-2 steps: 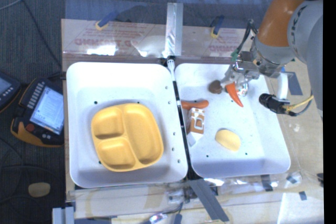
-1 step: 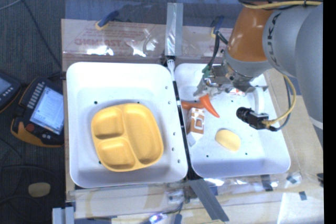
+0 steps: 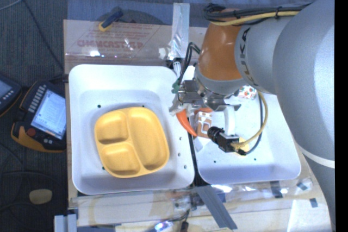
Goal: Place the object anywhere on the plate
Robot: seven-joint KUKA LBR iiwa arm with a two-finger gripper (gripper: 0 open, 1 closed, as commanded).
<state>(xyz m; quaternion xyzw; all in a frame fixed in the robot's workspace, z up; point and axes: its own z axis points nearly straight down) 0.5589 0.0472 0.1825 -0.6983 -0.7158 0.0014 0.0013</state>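
A yellow plate (image 3: pixel 130 140) with three compartments lies in the left white bin (image 3: pixel 81 95). My gripper (image 3: pixel 188 110) hangs low over the left edge of the right bin (image 3: pixel 272 165), close to the wall between the two bins. Just beneath it I see a slim orange object (image 3: pixel 187 122), and beside that a small orange and white box (image 3: pixel 204 123). The wrist hides how the orange object sits against the gripper. Both objects are to the right of the plate, apart from it.
A small white block with red dots (image 3: pixel 248 93) lies at the back of the right bin, partly behind the arm. The grey arm (image 3: pixel 304 62) covers the right bin's far side. A black and yellow cable connector (image 3: pixel 225 140) hangs off the wrist.
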